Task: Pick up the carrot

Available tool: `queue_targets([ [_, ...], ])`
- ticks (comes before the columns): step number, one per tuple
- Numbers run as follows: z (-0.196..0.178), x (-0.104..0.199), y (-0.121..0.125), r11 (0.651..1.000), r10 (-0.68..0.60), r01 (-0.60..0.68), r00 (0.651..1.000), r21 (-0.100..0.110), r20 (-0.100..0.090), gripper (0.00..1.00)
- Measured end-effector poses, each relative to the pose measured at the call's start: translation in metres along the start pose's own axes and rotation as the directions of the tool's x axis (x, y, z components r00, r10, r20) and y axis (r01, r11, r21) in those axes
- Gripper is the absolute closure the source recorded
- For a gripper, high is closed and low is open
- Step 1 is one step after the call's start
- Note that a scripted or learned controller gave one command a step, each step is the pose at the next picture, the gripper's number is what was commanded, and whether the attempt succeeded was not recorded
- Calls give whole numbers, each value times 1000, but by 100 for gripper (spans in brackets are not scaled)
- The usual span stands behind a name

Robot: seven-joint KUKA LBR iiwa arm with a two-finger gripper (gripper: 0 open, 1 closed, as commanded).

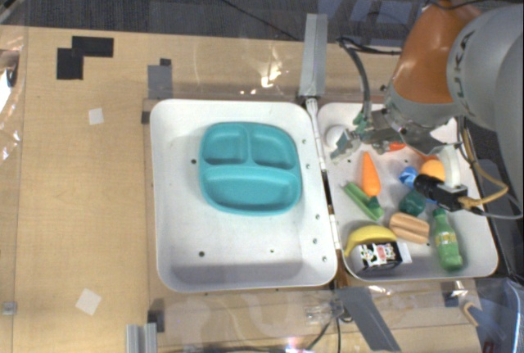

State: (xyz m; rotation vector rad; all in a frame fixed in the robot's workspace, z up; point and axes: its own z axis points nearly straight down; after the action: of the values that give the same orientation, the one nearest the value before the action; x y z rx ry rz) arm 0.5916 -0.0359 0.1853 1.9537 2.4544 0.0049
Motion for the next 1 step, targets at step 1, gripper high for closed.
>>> queue_targets([
  [1, 83, -67, -33, 997, -81, 81, 997, 9, -1, 0],
])
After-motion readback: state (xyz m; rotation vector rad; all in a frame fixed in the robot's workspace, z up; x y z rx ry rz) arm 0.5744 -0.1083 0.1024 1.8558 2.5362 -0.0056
